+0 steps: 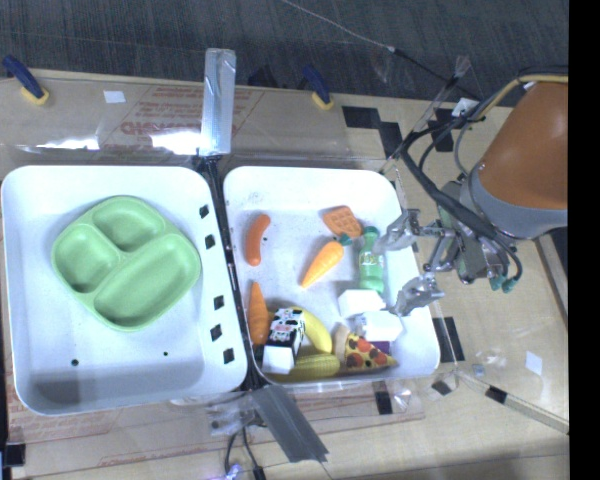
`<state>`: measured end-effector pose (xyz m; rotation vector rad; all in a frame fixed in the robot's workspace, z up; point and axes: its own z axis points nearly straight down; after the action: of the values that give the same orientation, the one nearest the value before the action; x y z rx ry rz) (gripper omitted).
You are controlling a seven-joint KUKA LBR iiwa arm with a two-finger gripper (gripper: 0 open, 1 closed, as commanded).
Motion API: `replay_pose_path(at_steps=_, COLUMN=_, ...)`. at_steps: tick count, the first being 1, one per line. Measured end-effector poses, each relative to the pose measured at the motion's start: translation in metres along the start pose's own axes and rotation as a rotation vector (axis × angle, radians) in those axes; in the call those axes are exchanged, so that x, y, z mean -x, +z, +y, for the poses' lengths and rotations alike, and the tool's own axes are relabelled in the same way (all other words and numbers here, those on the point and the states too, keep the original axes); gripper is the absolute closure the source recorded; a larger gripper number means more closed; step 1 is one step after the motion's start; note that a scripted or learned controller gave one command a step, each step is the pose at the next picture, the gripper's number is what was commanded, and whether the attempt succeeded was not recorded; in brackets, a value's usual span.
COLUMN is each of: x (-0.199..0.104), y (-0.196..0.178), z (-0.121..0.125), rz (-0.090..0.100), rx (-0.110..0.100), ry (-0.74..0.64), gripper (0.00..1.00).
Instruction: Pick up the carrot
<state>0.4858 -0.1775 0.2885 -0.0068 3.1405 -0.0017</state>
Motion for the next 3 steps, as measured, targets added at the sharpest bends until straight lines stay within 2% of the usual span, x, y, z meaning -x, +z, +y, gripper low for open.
replay_pose_path(at_steps=1, x=0.021, y=0.178, z=-0.014, rz=0.005, rx=0.003, ry=-0.088, gripper=0.0)
replay_pose_path(at_steps=2, x=0.14, y=0.197, z=0.018, rz=-0.001, rx=0.003, ry=-0.012, gripper=0.0)
replay_pose_path(at_steps=3, x=0.142, y=0.184, z=0.017, rz=-0.004, rx=0.0, ry=-0.017, gripper=1.0)
